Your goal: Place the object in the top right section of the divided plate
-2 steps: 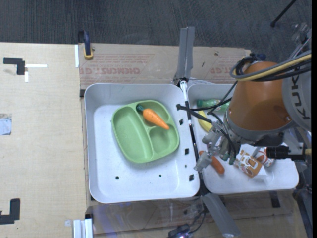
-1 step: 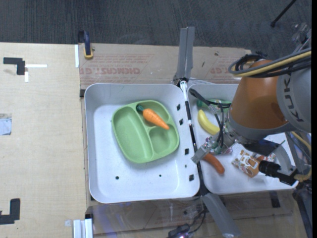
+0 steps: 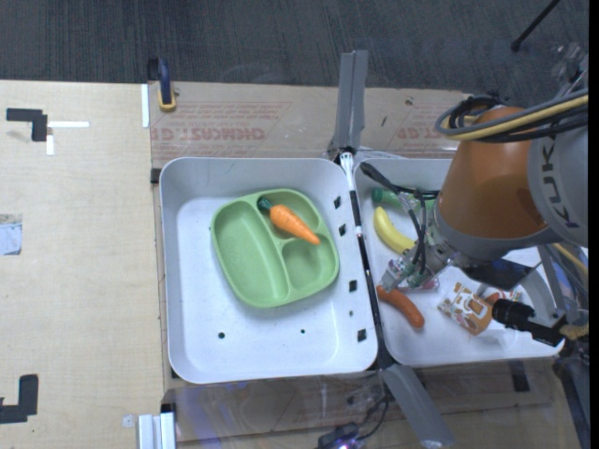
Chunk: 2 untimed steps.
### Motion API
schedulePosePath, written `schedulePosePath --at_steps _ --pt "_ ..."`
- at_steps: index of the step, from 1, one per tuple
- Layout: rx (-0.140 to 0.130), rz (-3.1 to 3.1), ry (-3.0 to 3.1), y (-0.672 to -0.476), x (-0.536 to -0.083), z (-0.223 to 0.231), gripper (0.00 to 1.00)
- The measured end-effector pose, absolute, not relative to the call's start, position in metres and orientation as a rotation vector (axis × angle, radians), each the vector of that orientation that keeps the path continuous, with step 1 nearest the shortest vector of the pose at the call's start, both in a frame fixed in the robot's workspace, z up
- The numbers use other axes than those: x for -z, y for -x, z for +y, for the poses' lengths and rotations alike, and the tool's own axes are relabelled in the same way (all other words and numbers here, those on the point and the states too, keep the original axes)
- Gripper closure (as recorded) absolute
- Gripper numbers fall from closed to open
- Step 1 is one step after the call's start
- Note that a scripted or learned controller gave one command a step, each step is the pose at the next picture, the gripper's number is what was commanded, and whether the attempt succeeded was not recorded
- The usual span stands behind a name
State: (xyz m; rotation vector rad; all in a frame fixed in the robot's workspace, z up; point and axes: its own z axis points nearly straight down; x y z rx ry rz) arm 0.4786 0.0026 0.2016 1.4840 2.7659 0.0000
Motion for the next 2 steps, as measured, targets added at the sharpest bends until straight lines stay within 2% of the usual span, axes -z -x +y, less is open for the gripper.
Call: schedulePosePath --at_steps 1,2 --pt "0.001 2.844 -1.332 -0.520 -0.200 0.060 1.00" --pt "0.001 2.954 -1.063 -0.564 -0.198 0.085 1.00"
